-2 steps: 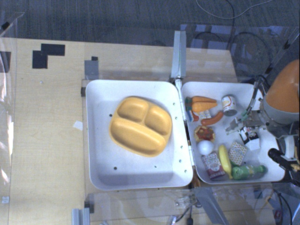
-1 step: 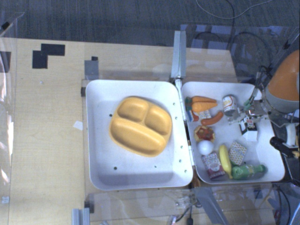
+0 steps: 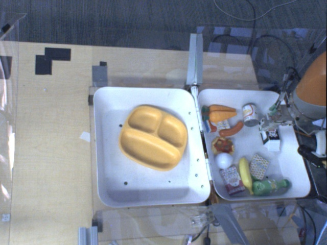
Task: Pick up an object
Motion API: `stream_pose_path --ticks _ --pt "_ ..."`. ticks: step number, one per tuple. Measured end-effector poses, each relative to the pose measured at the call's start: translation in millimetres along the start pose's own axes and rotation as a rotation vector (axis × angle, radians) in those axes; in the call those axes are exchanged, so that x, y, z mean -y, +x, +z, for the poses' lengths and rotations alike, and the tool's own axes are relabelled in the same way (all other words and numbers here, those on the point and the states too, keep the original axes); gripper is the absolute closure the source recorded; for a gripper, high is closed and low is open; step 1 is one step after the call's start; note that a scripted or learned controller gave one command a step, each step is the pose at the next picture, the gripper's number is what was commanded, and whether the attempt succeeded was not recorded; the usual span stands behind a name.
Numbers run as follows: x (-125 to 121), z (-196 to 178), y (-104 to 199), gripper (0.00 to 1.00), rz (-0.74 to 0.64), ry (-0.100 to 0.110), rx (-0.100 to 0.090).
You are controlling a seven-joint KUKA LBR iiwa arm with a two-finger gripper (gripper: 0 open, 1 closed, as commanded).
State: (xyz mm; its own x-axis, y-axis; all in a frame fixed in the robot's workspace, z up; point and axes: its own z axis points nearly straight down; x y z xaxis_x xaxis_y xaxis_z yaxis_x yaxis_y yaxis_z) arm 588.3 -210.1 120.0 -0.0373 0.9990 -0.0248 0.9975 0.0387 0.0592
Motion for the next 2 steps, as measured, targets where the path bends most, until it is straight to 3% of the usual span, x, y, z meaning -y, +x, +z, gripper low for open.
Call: stream_pose_path --ticks 1,2 --pt "0 1 0 0.0 0.0 0.001 0.0" --pt "-13 14 4 0.0 0.084 0.021 -0.014"
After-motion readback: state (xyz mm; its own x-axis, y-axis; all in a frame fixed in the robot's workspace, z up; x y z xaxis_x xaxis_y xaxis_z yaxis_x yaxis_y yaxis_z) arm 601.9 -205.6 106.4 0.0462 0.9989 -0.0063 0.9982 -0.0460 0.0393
